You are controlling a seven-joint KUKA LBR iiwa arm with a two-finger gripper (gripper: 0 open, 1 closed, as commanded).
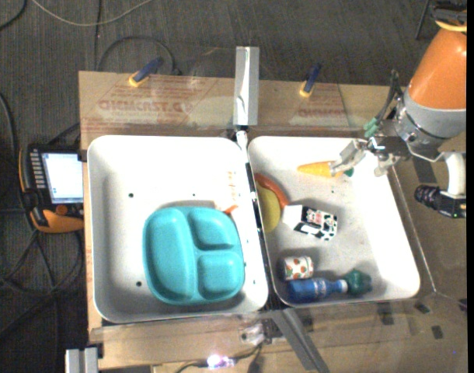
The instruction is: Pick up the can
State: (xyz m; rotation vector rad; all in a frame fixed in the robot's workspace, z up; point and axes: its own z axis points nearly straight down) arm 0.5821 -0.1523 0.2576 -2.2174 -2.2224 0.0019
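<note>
Currently, your gripper (352, 158) at upper right of the right bin (404, 247), finger state I cannot tell, just beside an orange carrot (316, 168), can (297, 267) low in the same bin, touching a blue bottle (322, 287), teal tray (193, 253) in the left bin (113, 208).

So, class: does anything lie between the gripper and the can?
Yes. The gripper hovers by the carrot at the right bin's far end; the black-and-white carton lies between it and the can.
</note>
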